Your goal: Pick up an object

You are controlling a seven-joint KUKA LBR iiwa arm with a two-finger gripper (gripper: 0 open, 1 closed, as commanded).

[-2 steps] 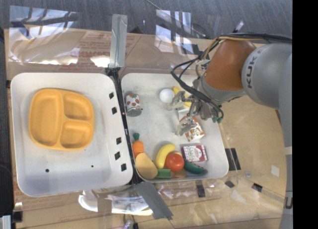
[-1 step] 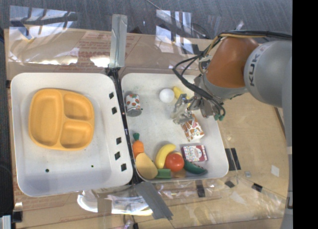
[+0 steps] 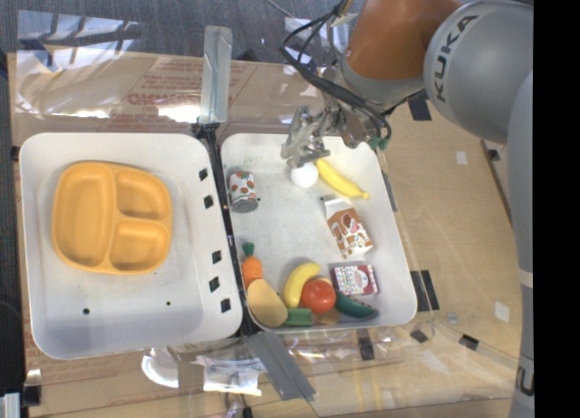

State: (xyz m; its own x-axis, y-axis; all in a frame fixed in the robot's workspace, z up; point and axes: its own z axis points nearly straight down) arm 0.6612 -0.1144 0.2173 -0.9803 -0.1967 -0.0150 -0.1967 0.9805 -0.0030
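**Inspector A:** State of the end effector (image 3: 304, 149)?

**Inspector B:** It hangs over the far edge of the right bin (image 3: 391, 226), low, beneath the grey arm (image 3: 471, 53) and its orange band (image 3: 394, 22). The metal fingers are cluttered with cables; I cannot tell whether they stand apart or together. Nothing is seen clamped between them.

**Inspector A:** Nearest item?

**Inspector B:** A white egg (image 3: 304, 175), directly below the end effector, just beside its tips. Whether they touch it, I cannot tell. A banana (image 3: 342, 179) lies just to the right of the egg, slanting away from the end effector toward the bin's right wall.

**Inspector A:** Further out?

**Inspector B:** A small printed can (image 3: 243, 190) lies left of and below the end effector, near the dividing wall. A brown-and-white carton (image 3: 348, 230) lies below the banana. Well below the end effector, along the near edge of the bin, sits a cluster: a carrot (image 3: 252, 267), a tan potato-shaped piece (image 3: 265, 303), a second yellow banana (image 3: 299, 282), a tomato (image 3: 318, 295), a red packet (image 3: 354, 279), and a green piece (image 3: 359, 309) beneath the packet.

**Inspector A:** And the other bin?

**Inspector B:** The left bin (image 3: 54, 316) lies well to the left of the end effector. It holds a yellow divided plate (image 3: 111, 218), flat, three compartments. Both bins rest on the counter (image 3: 444, 226), which is covered in brown board and clear sheeting.
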